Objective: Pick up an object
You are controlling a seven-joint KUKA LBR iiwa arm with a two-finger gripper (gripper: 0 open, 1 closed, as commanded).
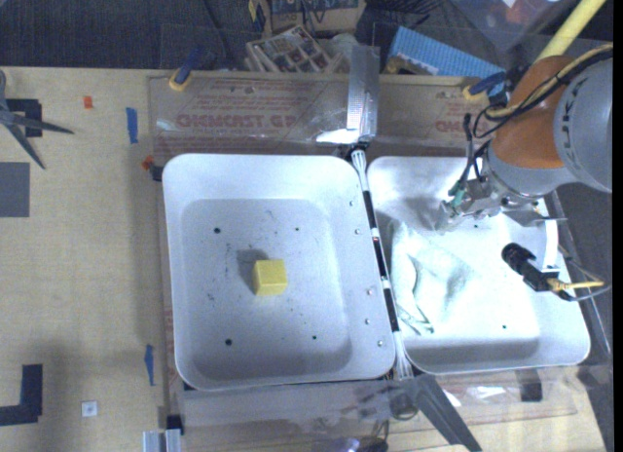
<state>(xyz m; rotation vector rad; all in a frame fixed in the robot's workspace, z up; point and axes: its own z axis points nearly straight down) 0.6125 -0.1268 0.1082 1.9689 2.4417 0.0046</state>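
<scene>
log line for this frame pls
arm: over right bin | gripper: above pale cloth-like item, grasp not visible | yellow block: left bin, untouched

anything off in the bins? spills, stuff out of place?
Nothing spilled or damaged. The yellow block sits alone in the left bin, while the gripper is over the right bin, away from it. That bin holds a pale, crumpled, see-through item, hard to identify against the white floor.
</scene>
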